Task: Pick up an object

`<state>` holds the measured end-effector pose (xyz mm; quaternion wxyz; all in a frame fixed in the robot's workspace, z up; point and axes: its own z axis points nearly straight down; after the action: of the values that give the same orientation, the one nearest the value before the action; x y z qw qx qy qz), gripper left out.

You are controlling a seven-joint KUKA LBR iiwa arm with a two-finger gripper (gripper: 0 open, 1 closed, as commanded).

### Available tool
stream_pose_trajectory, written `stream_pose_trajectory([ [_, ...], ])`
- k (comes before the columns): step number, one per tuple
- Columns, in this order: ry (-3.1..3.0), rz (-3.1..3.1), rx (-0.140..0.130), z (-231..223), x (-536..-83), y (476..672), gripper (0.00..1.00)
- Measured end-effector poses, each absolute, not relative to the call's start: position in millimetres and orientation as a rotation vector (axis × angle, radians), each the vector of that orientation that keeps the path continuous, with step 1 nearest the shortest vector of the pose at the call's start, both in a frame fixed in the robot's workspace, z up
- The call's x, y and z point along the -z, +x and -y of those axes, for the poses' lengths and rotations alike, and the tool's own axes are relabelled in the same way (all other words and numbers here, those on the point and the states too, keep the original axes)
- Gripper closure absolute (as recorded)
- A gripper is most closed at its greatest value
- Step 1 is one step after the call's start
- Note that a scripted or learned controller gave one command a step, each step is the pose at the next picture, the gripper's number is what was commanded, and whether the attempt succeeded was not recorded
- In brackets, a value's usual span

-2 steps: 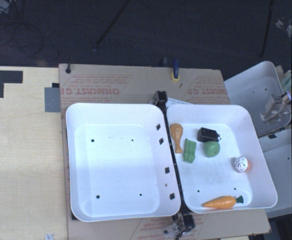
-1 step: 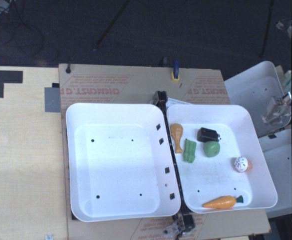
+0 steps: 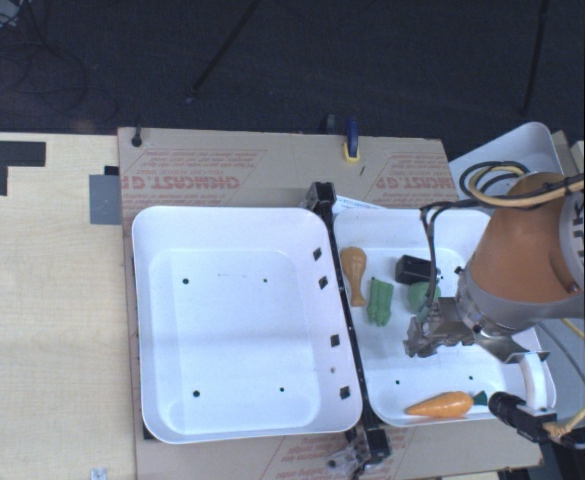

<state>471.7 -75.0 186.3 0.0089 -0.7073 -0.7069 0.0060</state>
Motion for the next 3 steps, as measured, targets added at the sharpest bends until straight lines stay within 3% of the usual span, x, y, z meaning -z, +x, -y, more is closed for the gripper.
stream_pose_trajectory([
  [1,-2.233,2.23,0.011,126.7,-344.6,492.7,1.0],
  [2,-2.211,2.211,-0.012,89.4,-224.5,473.1,1.0],
  [3,-2.244,2.222,0.002,218.9,-358.1,475.6,1.0],
])
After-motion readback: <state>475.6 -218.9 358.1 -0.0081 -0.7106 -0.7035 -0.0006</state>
